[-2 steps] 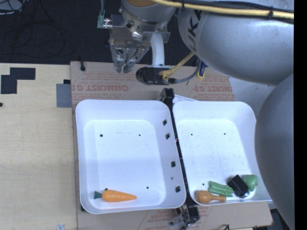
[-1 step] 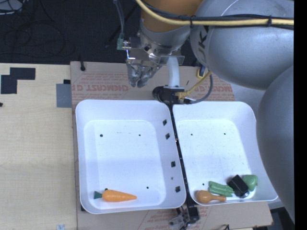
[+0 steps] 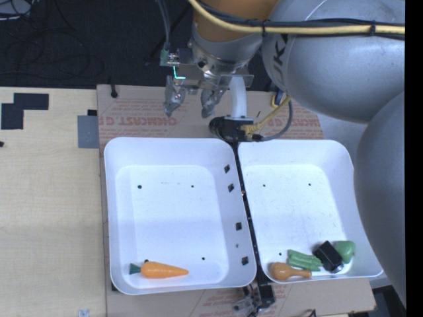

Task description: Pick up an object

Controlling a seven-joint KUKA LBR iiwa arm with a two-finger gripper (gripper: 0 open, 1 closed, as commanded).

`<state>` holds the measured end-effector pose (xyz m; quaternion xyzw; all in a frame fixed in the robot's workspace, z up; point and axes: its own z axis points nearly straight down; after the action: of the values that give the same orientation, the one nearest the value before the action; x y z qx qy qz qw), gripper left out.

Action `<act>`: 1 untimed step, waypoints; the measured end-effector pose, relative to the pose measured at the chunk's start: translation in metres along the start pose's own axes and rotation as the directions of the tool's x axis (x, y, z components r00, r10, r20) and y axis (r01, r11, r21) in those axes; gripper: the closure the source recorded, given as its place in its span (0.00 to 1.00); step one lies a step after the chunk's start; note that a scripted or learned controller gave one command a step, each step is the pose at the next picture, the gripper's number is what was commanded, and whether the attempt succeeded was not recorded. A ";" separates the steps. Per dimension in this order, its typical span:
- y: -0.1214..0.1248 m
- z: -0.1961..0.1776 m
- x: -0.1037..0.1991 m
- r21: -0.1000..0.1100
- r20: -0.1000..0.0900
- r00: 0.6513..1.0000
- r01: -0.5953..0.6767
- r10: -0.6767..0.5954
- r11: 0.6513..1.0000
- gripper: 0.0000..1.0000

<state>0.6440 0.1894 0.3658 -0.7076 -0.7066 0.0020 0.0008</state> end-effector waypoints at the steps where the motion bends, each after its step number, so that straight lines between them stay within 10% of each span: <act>1: 0.000 0.000 0.000 0.000 0.000 1.000 0.000 0.000 1.000 0.00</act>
<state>0.6439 0.1894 0.3658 -0.7076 -0.7066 0.0020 0.0008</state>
